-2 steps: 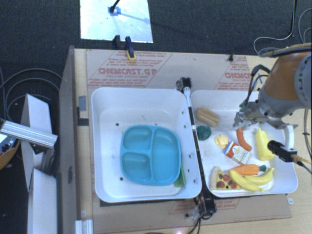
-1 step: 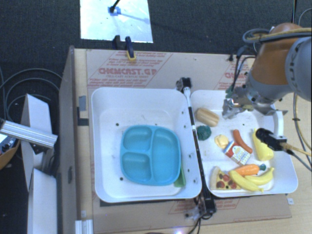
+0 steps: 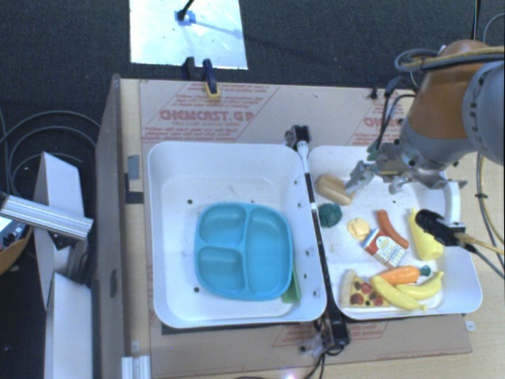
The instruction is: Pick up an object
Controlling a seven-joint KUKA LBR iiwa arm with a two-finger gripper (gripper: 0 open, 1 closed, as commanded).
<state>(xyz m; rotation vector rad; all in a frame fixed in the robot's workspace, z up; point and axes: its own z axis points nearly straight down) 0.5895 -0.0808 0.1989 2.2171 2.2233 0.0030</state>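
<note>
Over the right bin, your gripper hangs beside the bread roll; fingers' spread: cannot tell.

One fixed camera looked down at a slant from above the bench, taking in both white bins whole, with the arm entering from the right.

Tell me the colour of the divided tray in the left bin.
Light blue divided tray, clearest in the camera view.
</note>
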